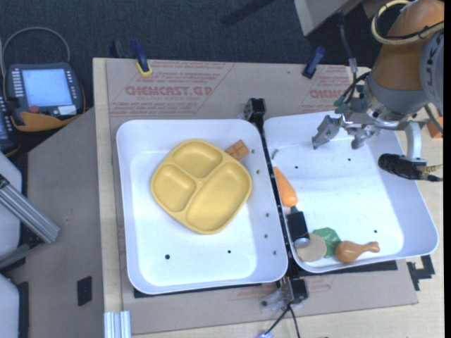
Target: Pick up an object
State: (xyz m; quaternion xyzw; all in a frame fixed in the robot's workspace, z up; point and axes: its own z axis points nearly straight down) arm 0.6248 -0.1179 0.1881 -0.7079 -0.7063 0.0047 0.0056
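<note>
My gripper [342, 136] hangs over the far part of the right bin [366, 189], its two grey fingers spread apart with nothing between them. An orange carrot [285, 186] lies against the right bin's left wall. Near the bin's front left corner sit a black block [297, 224], a tan disc [312, 248], a green piece [328, 236] and a brown drumstick-shaped toy [354, 248]. All of these lie well in front of the gripper.
The left bin [141, 245] holds a yellow three-part plate [202, 185] with a small brown block [237, 149] at its far right edge. A black cable connector [402, 165] hangs at the right bin's right rim. A teach pendant [44, 94] sits off the bench at left.
</note>
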